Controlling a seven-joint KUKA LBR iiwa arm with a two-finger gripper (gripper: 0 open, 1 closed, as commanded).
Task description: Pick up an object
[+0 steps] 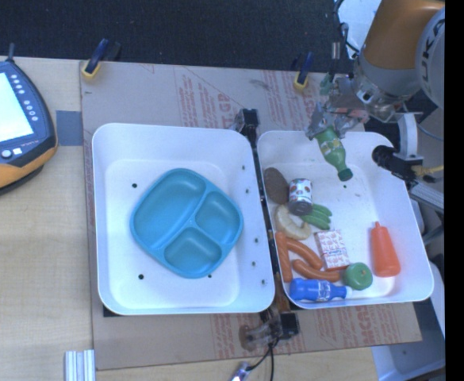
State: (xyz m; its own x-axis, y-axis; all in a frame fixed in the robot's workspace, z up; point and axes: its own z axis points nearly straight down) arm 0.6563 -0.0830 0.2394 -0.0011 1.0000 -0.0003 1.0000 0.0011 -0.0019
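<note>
Tool [332,127], gripping green bottle [334,152]: bare bin floor [366,193] lay directly below; toy clutter [311,228] crowded lower left; orange bottle [384,250] stood beyond, lower right.

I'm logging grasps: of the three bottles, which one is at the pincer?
The green bottle, hanging tilted between the pincer's fingers over the right bin. The orange bottle and blue bottle lie lower down in the bin.

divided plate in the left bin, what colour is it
Light blue. The divided plate shows plainly in the camera view, lying in the left bin.
</note>
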